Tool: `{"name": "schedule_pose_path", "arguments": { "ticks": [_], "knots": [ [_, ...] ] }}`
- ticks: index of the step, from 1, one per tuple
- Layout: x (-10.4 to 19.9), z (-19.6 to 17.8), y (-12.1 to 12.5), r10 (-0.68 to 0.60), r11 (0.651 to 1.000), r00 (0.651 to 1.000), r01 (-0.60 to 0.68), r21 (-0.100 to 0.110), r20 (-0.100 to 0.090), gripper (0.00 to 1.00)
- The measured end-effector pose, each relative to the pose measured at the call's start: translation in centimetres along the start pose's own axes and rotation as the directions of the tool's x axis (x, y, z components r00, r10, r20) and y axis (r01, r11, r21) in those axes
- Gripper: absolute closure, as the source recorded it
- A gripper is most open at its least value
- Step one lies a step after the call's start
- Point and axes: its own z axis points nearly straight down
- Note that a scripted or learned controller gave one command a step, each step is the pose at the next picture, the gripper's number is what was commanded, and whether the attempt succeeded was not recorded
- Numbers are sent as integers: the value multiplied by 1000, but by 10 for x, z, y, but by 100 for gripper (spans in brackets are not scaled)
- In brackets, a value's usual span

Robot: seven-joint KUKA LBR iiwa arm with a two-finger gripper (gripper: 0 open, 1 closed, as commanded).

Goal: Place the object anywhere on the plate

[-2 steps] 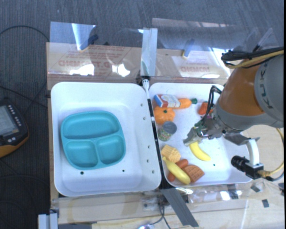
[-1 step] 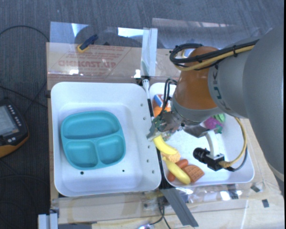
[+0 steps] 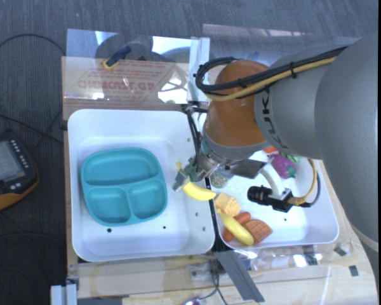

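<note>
Camera view has the big grey arm (image 3: pixel 317 94) reaching in from the right over the two white bins (image 3: pixel 178 234). Left of the rim between the bins sits the teal plate (image 3: pixel 122 185), three compartments, nothing on it. The claw (image 3: pixel 189 175) hangs right over that rim, fingers pinched around a small yellow banana-like object (image 3: pixel 199 192), held above the divider, not on the plate yet.

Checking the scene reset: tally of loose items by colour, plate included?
Teal: 1, the divided plate in the left bin.
Yellow: 2, a banana at the gripper and one in the right bin.
Orange: 3, a pale block, a piece and a ridged piece.
Purple and green: 1, partly hidden item.
Total: 7
</note>
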Motion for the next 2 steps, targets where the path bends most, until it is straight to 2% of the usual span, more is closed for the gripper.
{"name": "schedule_pose_path", "arguments": {
  "ticks": [1, 2],
  "knots": [
    [40, -10, 56, -101, 995, 995, 101, -1, 1, 100],
    [39, -10, 55, -99, 995, 995, 99, 0, 1, 0]
  ]
}}
